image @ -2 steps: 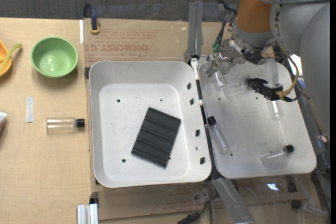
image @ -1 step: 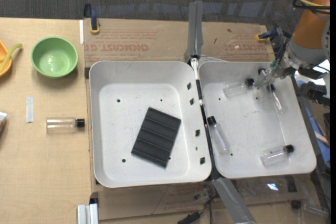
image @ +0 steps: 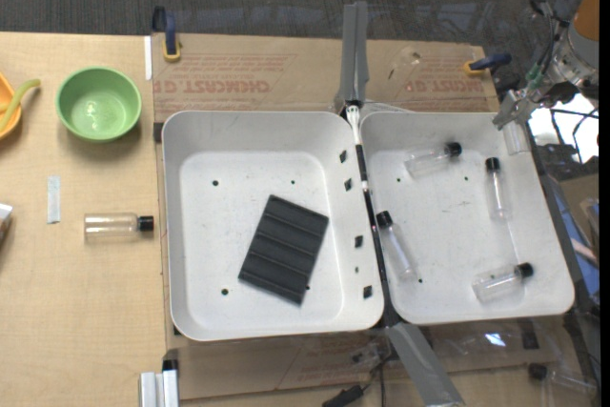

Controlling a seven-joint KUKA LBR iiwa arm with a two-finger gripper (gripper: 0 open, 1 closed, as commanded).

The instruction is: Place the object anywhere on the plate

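Basically nothing is done yet. Far left on the wooden bench sit a green bowl (image: 99, 104) and a clear bottle with a black cap (image: 116, 224), both outside the bins and, I judge, not part of the job. The left bin (image: 217, 169) holds the black ribbed plate (image: 283, 250), lying flat and skewed, with nothing on it. The right bin (image: 448, 234) holds four clear black-capped vials, the likely objects: one against the divider (image: 395, 246), one near the top (image: 431, 161), one upright in view by the right wall (image: 496, 191), one at the lower right (image: 498, 283). All four lie loose on the bin floor, well apart from the plate. The gripper (image: 511, 112) hangs at the right bin's upper right corner, near no vial; whether it is apart or together I cannot tell, and no vial shows in it. Left to do: pick a vial, carry it across the divider, set it on the plate.
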